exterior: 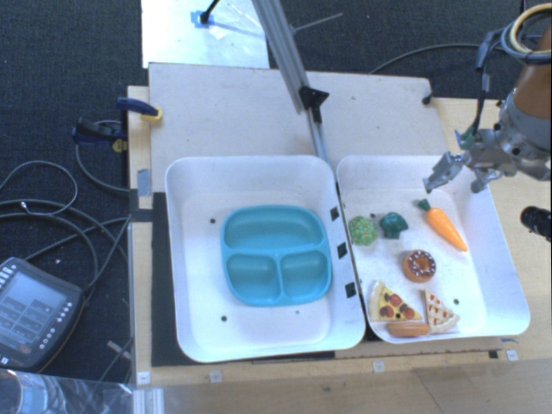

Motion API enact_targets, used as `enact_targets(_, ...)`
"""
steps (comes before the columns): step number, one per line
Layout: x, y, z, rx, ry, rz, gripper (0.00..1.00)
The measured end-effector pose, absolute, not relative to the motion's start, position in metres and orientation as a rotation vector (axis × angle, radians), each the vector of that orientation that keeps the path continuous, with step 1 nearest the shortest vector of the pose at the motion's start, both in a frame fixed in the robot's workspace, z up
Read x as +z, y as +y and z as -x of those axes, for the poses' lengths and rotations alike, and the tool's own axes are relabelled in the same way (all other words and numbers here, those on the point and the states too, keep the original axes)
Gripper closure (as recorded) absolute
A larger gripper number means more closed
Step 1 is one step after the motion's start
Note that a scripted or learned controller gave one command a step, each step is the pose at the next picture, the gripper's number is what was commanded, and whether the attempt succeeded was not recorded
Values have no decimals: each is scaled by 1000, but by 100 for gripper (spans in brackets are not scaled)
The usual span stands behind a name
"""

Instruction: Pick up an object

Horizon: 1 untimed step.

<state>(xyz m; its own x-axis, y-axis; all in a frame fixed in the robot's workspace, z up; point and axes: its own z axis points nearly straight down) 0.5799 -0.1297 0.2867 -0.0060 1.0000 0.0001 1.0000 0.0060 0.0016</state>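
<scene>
We saw the gripper (pixel 459 172) hovering over the upper edge of the right bin (pixel 504 270), its fingers spread apart and holding nothing. The carrot (pixel 448 227) lay nearest, just toward six o'clock from the gripper, on the bin floor. Its long axis ran from its green top at ten o'clock to its tip at four o'clock. We judged a short drop with the fingers straddling that axis would suit.
</scene>
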Motion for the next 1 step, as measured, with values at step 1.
enact_targets(1, 287, -130, -580, 3, 2225, -2216, 0)
